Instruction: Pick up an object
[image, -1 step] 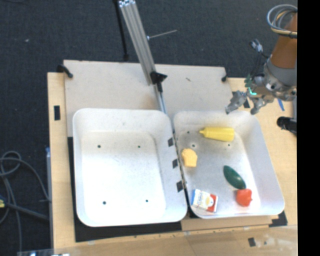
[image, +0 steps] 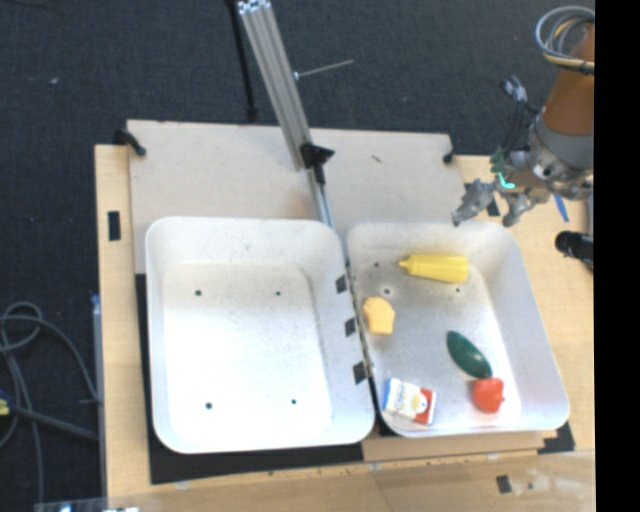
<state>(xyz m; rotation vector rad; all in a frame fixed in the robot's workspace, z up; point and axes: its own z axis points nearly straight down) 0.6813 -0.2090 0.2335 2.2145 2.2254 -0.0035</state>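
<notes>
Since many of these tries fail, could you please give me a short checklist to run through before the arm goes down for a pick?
1. Gripper carries nothing: ok, it is above the right white bin's far rim.
2. Finger opening: cannot tell.
3. Targets present: ok, yellow plastic bottle, small yellow block, dark green oval piece, red rounded piece and red-and-white carton.
4. Nearest target free-standing: ok, the bottle lies alone.
5. Carton access: not ok, it sits against the near rim.
</notes>
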